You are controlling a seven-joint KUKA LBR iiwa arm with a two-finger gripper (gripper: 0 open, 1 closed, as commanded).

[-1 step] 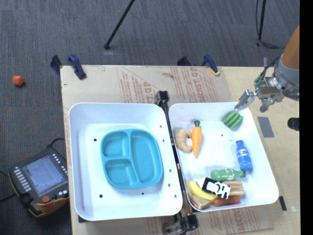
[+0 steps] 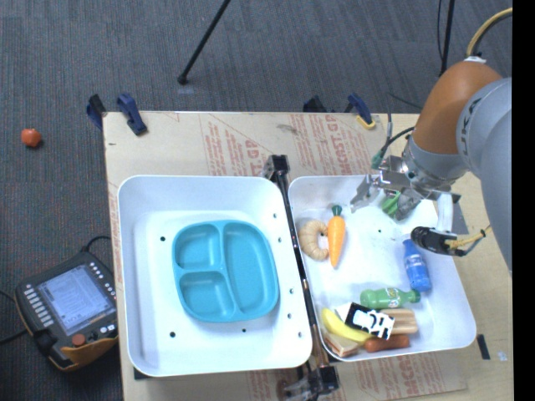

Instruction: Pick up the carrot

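your carrot point(image 2: 336, 236) lies in the right bin point(image 2: 465, 301), touching a beige ring-shaped pastry point(image 2: 315, 238). gripper point(image 2: 384, 195) hovers near it, upper right, fingers spread, holding nothing.

Bench point(image 2: 209, 144) – two white bins point(image 2: 138, 224) side by side

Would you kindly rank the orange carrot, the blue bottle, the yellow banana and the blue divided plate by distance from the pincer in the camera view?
From the pincer, nearest first:
1. Orange carrot, just down-left of it in the right bin.
2. Blue bottle, below it near the bin's right side.
3. Yellow banana, at the bin's near edge.
4. Blue divided plate, in the left bin.
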